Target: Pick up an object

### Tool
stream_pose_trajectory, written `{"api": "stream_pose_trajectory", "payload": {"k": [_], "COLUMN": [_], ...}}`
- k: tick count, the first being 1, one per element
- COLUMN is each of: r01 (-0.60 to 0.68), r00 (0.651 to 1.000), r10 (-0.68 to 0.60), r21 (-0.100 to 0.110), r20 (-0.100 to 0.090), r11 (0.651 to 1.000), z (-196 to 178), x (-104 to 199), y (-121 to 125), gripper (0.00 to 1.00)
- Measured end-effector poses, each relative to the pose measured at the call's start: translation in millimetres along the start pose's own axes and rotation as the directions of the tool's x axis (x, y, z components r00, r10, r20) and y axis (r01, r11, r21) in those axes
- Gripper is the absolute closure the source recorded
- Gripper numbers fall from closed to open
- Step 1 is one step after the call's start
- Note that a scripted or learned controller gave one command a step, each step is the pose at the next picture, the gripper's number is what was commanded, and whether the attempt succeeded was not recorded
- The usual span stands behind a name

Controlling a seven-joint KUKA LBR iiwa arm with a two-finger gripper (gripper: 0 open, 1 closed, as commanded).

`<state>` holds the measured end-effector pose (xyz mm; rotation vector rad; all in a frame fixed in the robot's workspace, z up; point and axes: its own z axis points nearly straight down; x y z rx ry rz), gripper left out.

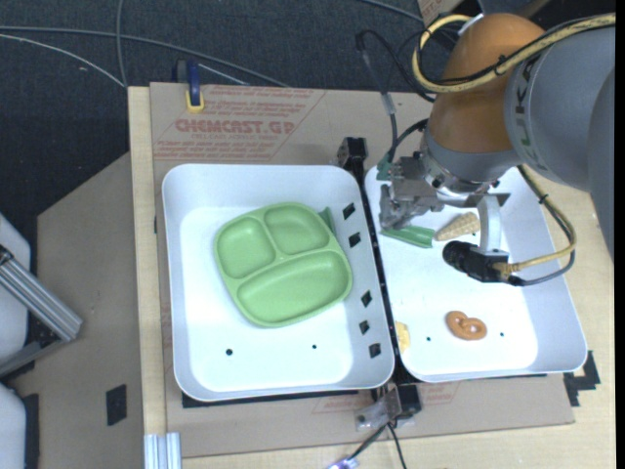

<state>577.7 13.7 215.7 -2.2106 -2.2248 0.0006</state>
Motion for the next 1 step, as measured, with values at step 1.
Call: {"api": "stream_pose_trajectory", "payload": {"k": [1], "r01": [0.001], "r00": [1.000], "r10": [-0.001], "r21": [0.000], "r20": [0.000], "r11": [1.000], "z": [1.3], "x": [61.0], "y": [-9.9], "gripper": [1.00]}}
